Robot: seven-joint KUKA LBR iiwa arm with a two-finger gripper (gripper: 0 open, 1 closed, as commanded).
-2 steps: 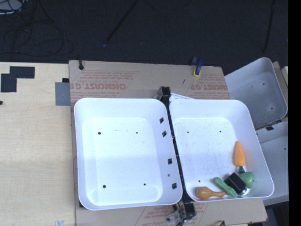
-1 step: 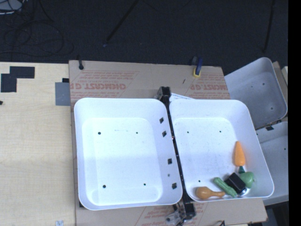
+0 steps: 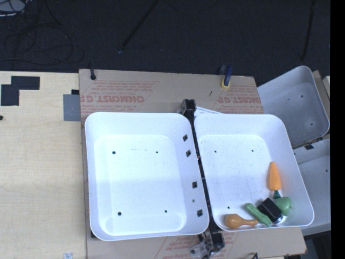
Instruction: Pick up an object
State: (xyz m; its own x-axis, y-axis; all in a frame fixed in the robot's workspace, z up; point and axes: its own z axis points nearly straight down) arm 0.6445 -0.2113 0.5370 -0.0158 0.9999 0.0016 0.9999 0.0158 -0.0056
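- The object to pick up is any of the small toys clustered in the right bin (image 3: 237,144), all crowded into its near right corner; this looks like where loose items drift against the sloped walls.
- The table (image 3: 38,171) is the largest surface, pale wood with a cardboard sheet (image 3: 161,93) laid under both bins, probably to keep them in place.
- The left bin (image 3: 137,177) has a bare white floor, giving wide open room for a set-down.
- The right bin's far and left floor is also bare, so an approach from above has free space on that side; the near and right walls crowd the toys.
- The orange carrot-shaped toy (image 3: 274,177) lies apart from the others along the right wall, the easiest reach in my judgement.
- The green piece (image 3: 257,213) and black block (image 3: 269,210) touch or overlap, with a rounder green toy (image 3: 283,204) just beside them.
- The orange gourd-shaped toy (image 3: 239,220) lies against the near wall.
- The tool's state: I cannot tell how open it is or whether it has hold of anything.
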